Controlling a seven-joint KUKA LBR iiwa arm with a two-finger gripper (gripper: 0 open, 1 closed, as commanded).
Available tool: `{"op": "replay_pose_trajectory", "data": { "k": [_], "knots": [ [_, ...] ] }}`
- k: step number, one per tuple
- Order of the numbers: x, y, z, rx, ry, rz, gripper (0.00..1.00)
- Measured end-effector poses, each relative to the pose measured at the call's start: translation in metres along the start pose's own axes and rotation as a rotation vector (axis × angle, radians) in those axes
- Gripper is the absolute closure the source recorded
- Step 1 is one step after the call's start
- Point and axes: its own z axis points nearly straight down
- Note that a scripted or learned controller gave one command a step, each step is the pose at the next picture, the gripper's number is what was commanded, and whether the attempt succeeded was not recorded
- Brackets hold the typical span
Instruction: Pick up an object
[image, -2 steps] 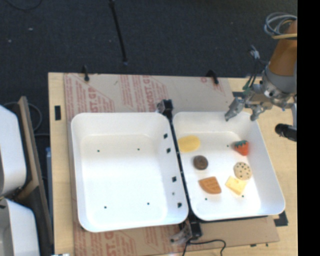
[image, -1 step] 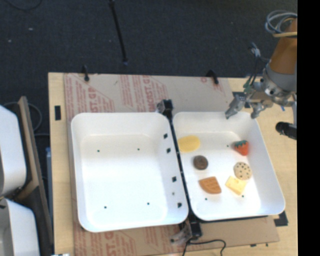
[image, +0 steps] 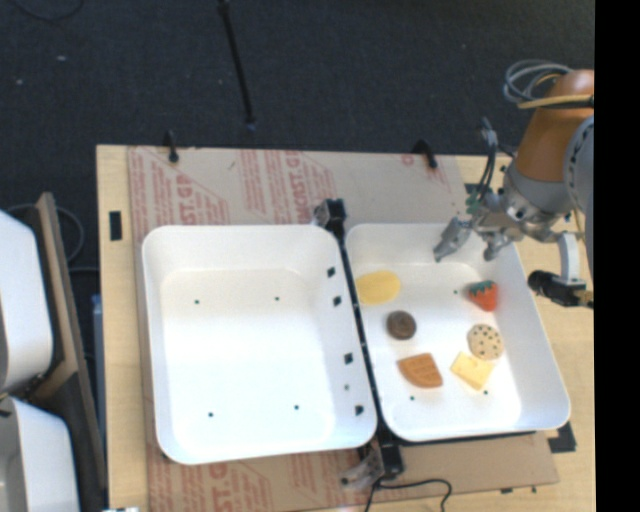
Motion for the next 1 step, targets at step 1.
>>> {"op": "replay_pose_trajectory", "data": {
  "k": [1],
  "knots": [
    [-0.0001,-0.0062,0.0615,0.001,0.000,0.000,0.00]
  ]
}}
